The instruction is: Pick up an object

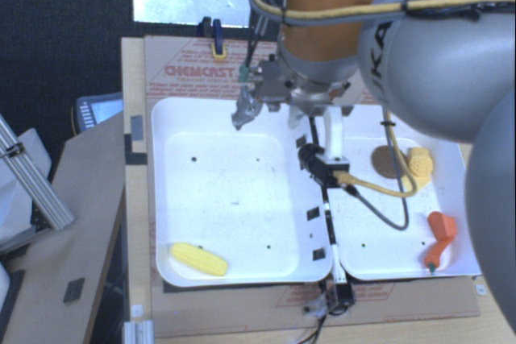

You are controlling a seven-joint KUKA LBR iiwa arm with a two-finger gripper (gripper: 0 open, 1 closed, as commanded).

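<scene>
From the camera above the bench, my arm [419,36] comes in from the right and bulks over the far side of both bins, with my pincer [244,113] hanging above the back rim of the left bin [161,173]. Whether it is spread or closed I cannot tell; the tip is small and blurred, and I see nothing gripped in it.

The things I could take lie well apart from me. A yellow corn cob [198,259] rests in the near left corner of the left bin. In the right bin [379,250] sit an orange carrot [439,236] near the right wall, and a brown disc [386,162] touching a yellow knobbly piece [420,163] further back.

My worry is the corn: it lies just beside the bin's front wall, so a descent there could jam a tip on the rim or nudge the cob away. The loose yellow cable [379,188] drapes over the right bin and may snag.

The middle of the left bin gives me wide bare floor to travel across; the divider between the bins is the edge to clear.
</scene>
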